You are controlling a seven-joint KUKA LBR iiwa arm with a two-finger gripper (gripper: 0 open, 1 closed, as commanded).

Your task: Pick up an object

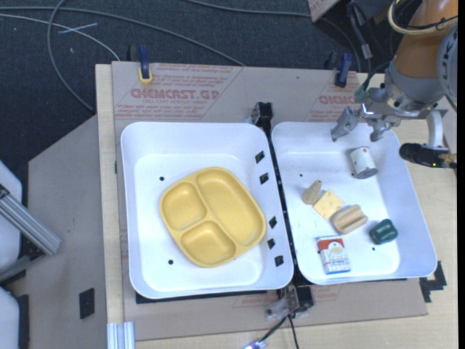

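Observation:
My gripper [360,131] hangs over the far edge of the right bin [414,202], open, with nothing between its fingers. Just in front of it lies a small white and grey cylinder [361,161]. Further forward in the same bin are a tan ridged piece [312,192], a yellow block [327,204], a tan bread-like roll [349,218], a dark green lump [383,231] and a red and white small box [333,255].
The left bin [138,166] holds a yellow divided tray [212,215]. A black divider with clips [272,187] runs between the two bins. Blue clamps [144,62] hold the board at the back. The arm enters from the upper right.

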